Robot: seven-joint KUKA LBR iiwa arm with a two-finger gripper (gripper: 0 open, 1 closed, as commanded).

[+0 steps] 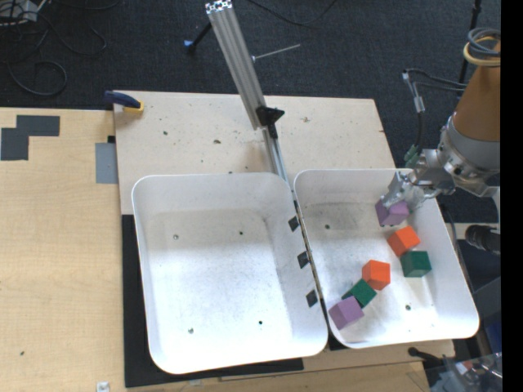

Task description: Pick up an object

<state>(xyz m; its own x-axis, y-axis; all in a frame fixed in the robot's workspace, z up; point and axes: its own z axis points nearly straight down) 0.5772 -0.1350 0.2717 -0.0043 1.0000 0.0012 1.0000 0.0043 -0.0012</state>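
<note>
Gripper (398, 196) on purple block (393, 213)

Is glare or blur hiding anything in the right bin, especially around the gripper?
Camera view: lighting is soft and even, with no blown-out glare on the right bin; the blocks cast only faint shadows. The gripper is slightly blurred, and its fingers merge with the purple block there, so contact is unclear. The orange block and green block read sharply.
</note>
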